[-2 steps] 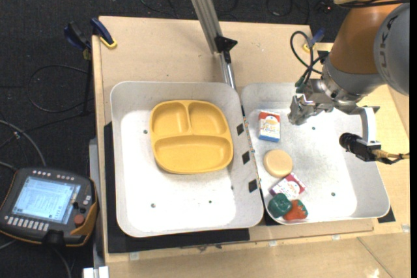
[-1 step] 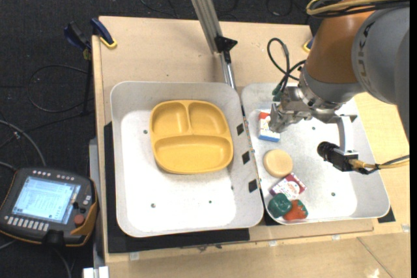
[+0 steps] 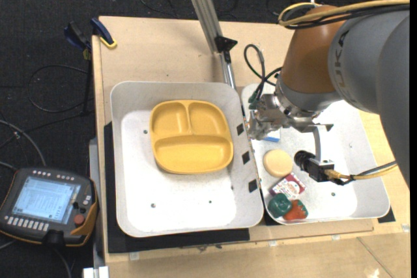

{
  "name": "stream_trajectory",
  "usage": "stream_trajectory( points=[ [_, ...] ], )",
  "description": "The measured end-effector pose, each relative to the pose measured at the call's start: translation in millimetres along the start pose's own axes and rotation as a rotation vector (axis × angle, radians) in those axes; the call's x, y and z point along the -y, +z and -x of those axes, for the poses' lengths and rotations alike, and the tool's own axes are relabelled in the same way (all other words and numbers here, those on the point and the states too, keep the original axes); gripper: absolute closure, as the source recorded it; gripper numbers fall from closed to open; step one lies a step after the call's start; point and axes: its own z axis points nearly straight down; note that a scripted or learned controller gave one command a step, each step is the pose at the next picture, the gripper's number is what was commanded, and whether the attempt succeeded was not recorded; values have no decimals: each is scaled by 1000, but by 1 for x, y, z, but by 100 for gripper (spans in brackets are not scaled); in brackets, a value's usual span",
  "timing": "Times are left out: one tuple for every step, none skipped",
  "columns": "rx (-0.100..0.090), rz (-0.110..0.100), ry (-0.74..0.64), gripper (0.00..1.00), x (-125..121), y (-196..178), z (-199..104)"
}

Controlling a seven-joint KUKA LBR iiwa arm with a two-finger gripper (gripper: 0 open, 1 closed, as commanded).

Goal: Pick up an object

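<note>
- Camera view from above the bench, and we look down on two white bins side by side: the left bin (image 3: pixel 130 205) and the right bin (image 3: pixel 365 198).
- We see a yellow divided plate (image 3: pixel 191 136) lying flat in the left bin, toward its upper middle, three compartments facing up (two small ones at the top, one long one below).
- Over to the right bin, and we find the arm (image 3: pixel 339 55) coming in from the right, its orange band bulking over the bin's upper half.
- We spot the gripper (image 3: pixel 262 125) down at the bin's upper left corner, close to the wall between the bins; whether its jaws are wide, narrow or closed on anything, we cannot tell, since the wrist hides them.
- We catch a bit of blue (image 3: pixel 272 137) just under the gripper, too covered to name.
- Just below the gripper sits a pale yellow round object (image 3: pixel 278 162), resting on the bin floor, apart from the gripper.
- Lower still, we see a small red-and-white packet (image 3: pixel 288 188), and beneath it a dark green object (image 3: pixel 281 205) touching a red one (image 3: pixel 298 210), all crowded at the bin's lower left.
- Beside the round object, a black fitting with a yellow cable (image 3: pixel 316 168) hangs off the arm.
- Off the bench at lower left, a teach pendant (image 3: pixel 45 204) lies on the dark floor, screen lit.
</note>
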Motion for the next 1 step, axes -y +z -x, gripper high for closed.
stream_trajectory(
  points=[
    [-1,3,-1,100,10,-24,-55]
  ],
)
